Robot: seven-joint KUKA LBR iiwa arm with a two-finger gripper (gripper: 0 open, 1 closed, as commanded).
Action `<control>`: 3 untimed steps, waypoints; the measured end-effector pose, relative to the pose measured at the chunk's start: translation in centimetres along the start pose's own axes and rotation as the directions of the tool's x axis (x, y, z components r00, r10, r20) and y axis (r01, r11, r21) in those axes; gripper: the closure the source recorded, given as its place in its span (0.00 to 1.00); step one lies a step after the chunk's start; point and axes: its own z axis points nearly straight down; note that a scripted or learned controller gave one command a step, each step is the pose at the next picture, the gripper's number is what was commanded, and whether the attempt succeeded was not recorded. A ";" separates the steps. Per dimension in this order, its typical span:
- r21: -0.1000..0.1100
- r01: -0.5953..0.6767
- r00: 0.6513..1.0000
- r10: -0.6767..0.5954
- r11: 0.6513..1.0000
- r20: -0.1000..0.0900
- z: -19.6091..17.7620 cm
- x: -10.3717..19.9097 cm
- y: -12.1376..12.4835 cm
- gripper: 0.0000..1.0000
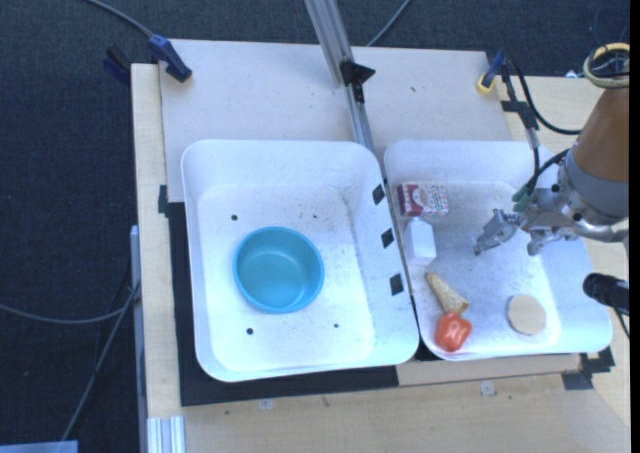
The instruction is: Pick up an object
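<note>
Gripper (pixel 508 233) nearest the lens, over the right bin (pixel 470 156) — fingers spread, nothing between them. Pick not done; descent and grasp remain. Candidates: one tan disc (pixel 527 315) at 5 o'clock, one red pepper (pixel 452 331) and one cone (pixel 446 292) at 7–8, one carton (pixel 422 200) at 10. Left bin (pixel 215 166) — one blue bowl (pixel 279 268).

The gripper (pixel 510 233) hung above the right bin (pixel 470 156), its fingers spread with nothing between them. Below it lay a tan disc (pixel 527 315), a red pepper (pixel 452 331), and a small carton (pixel 422 200). A blue bowl (pixel 279 269) sat in the left bin (pixel 260 166).
</note>
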 end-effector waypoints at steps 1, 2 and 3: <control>-0.001 -0.001 1.000 0.001 1.000 -0.001 4.4 -0.1 0.2 0.00; -0.001 -0.001 1.000 0.001 1.000 -0.001 9.1 -0.2 0.9 0.00; -0.008 -0.001 1.000 0.001 1.000 -0.001 7.6 -0.2 1.0 1.00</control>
